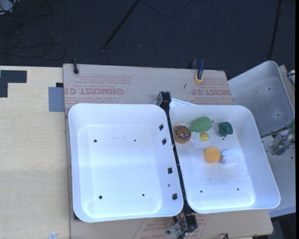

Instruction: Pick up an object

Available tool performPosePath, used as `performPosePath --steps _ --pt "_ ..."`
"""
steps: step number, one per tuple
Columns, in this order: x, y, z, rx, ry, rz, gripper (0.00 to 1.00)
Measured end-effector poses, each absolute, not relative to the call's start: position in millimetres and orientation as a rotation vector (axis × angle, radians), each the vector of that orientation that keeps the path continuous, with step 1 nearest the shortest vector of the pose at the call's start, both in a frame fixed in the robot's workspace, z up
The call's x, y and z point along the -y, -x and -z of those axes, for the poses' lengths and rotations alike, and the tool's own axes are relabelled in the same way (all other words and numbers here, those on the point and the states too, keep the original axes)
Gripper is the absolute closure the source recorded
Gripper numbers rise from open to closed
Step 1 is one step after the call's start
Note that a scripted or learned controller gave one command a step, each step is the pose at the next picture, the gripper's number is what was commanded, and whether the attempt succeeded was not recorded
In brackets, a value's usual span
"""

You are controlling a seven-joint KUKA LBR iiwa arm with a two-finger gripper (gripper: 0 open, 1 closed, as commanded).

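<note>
The right bin [259, 183] holds several small objects in its far half. A brown ring-shaped donut [182, 133] lies by the divider. Beside it sit a light green leafy piece [202, 123] and a small yellow ball [204, 137]. A dark green lump [225, 129] rests further right. An orange ball [212, 155] lies nearer the middle, touching a pale translucent object [231, 156] on its right.
The left bin [89, 183] stands against the right one on a cardboard sheet [114, 86]. A grey metal plate [261, 91] leans at the right, with a small metal fitting [280, 142] below it. A blue and yellow clamp [200, 71] grips the cardboard's far edge.
</note>
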State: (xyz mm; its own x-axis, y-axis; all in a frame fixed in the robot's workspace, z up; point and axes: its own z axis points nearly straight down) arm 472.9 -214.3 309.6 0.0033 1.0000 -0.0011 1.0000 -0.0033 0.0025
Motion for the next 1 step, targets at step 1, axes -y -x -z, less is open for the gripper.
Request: performPosePath --steps 1 --pt "212.9 -475.9 -290.3 -2.223 -2.224 0.003 1.00"
